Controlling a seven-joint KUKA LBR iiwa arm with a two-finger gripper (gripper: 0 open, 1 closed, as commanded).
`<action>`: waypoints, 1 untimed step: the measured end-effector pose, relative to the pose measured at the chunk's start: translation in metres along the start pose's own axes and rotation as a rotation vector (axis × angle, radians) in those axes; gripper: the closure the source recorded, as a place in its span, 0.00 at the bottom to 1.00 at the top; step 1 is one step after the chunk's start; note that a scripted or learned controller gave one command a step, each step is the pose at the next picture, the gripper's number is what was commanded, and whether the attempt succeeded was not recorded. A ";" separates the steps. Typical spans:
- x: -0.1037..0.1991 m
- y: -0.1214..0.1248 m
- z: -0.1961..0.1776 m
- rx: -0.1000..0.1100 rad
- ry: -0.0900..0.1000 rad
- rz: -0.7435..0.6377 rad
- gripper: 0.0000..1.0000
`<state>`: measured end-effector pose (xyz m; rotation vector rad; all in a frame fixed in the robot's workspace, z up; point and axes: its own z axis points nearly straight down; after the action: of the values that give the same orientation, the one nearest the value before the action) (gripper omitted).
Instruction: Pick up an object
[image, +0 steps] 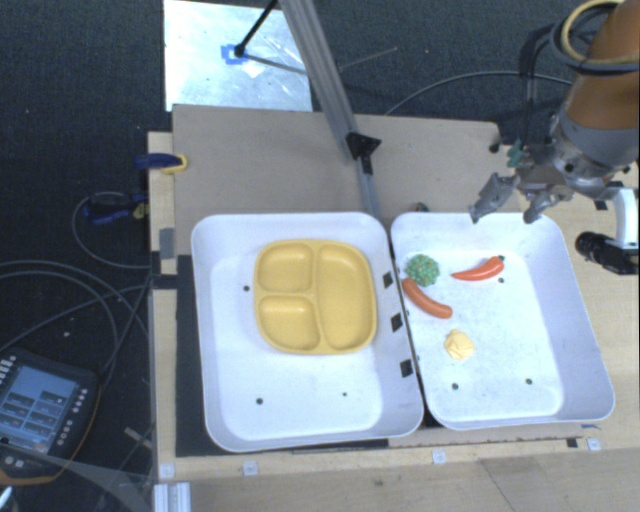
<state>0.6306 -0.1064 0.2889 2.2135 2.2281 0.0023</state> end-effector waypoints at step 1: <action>0.000 0.000 0.000 0.000 0.000 0.000 0.00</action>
<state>0.6306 -0.1063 0.2890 2.2138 2.2278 0.0026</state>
